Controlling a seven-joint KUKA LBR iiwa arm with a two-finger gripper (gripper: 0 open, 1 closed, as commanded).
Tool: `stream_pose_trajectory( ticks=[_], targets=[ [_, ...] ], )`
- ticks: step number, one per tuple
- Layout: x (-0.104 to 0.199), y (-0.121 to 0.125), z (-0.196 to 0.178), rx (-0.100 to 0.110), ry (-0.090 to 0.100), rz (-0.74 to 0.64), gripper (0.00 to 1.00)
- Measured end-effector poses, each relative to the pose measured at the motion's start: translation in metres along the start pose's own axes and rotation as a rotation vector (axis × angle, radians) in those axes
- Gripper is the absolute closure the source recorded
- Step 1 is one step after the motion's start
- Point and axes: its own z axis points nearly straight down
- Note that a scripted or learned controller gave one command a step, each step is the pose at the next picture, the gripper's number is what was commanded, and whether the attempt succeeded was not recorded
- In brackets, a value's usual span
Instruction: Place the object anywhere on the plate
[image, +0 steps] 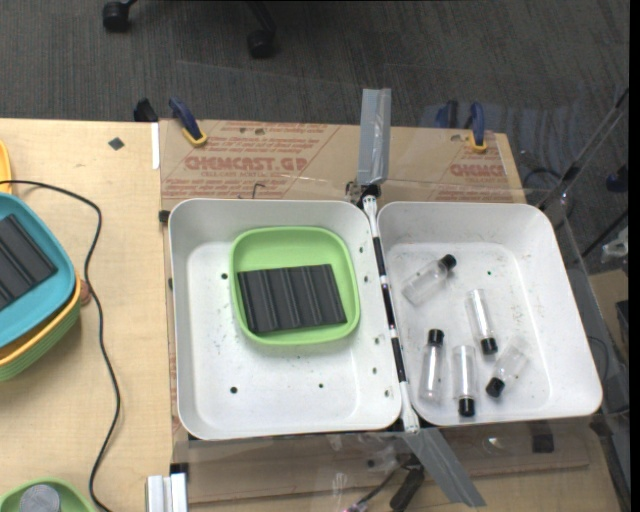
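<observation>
Here, five clear plastic vials with black caps (470, 340) lie scattered in the right white bin (560, 260); square green plate (293, 290), ribbed dark insert, sits in the left bin (200, 330).

Left bin (200, 330): its white floor is lying open around the green plate (295, 285), most broadly along the near side.
Plate: a dark ribbed insert (293, 298) is covering its middle, leaving only the rim bare.
Right bin (560, 300): five clear vials (462, 375) with black caps are lying scattered across the floor, with gaps between them.
Divider: the two bins' raised rims (385, 300) are meeting between them.
</observation>
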Motion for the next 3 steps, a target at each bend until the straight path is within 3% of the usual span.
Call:
stream_pose_trajectory(
  ticks=[1,2,3],
  targets=[
    [0.038,0.000,-0.007,0.000,0.000,0.211,0.00],
    [0.058,-0.052,0.036,0.001,-0.001,0.228,0.00],
    [0.076,-0.117,0.039,0.001,0.000,0.229,0.00]
  ],
)
